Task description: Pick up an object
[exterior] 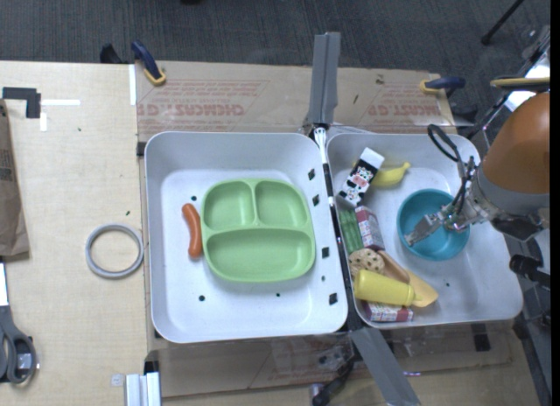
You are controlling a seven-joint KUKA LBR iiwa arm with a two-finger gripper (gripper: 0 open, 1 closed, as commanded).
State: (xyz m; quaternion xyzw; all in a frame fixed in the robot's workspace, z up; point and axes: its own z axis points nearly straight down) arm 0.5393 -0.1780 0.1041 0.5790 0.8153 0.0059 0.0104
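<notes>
The pincer (426,228) is seen at the right of the frame, lowered into the blue bowl (433,225) in the right bin (490,295); whether it is open or closed cannot be told. A banana (390,174) lies near the bowl's upper left. In the left bin (166,247), a green divided plate (258,229) is flanked by an orange sausage (192,229).

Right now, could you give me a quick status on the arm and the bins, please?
Gripper down inside blue bowl, right bin. Nothing seen between fingers. Banana, yellow bottle lie apart from it.
</notes>
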